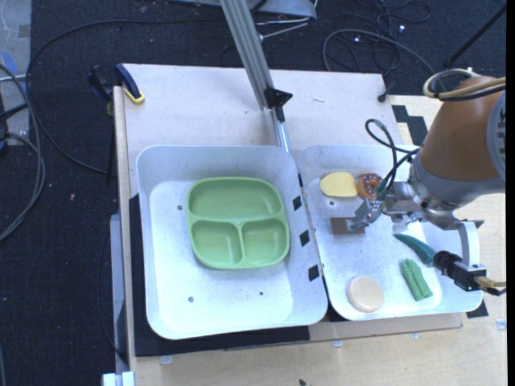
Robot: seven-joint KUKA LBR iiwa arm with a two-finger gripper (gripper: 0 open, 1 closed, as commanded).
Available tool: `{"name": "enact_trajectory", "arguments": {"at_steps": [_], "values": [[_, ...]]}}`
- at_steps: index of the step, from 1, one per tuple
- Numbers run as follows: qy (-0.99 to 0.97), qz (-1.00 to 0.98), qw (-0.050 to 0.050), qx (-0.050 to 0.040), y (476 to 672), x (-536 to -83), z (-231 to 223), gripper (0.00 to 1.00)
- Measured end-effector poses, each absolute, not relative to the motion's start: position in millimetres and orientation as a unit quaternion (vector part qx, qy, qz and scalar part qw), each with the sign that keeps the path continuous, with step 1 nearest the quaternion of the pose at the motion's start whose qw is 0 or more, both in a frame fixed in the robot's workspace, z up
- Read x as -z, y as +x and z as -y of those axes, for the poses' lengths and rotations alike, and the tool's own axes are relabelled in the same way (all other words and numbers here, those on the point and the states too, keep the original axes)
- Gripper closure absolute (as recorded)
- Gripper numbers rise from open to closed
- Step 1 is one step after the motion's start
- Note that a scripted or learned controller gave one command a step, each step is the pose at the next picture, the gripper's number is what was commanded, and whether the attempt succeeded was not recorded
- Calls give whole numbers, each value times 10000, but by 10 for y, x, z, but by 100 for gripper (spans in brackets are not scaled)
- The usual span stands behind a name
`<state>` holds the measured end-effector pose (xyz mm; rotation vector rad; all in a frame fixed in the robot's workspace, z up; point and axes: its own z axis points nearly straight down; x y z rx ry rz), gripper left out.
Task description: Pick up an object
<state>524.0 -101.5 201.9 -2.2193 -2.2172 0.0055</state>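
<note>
The right bin (342,158) holds several small objects. A yellow lemon-shaped piece (338,185) lies at its far side, with an orange-brown round item (369,186) beside it. A small brown block (340,227) rests in the middle. My gripper (364,215) hangs low just right of the brown block, at or near its right end; I cannot tell if they touch. Nearer the front lie a cream round disc (365,293), a green ridged stick (416,280) and a teal strip (414,246), the strip partly under the arm.
The left bin (161,240) carries a green three-compartment plate (238,221). A slanted metal pole (251,47) comes down to the bins' shared far edge. The grey and orange arm (463,147) covers the right bin's right side.
</note>
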Motion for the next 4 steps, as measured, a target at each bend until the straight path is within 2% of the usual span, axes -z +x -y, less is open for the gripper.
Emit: {"name": "enact_trajectory", "arguments": {"at_steps": [1,2,3,4], "values": [[-7075,7067,27,-19,5278,-1388,991,0],[-7076,7067,-15,4,5288,-920,992,0],[-7082,7060,-37,18,5303,-1052,999,100],[-7064,7078,-19,12,5391,-1512,1017,100]]}}
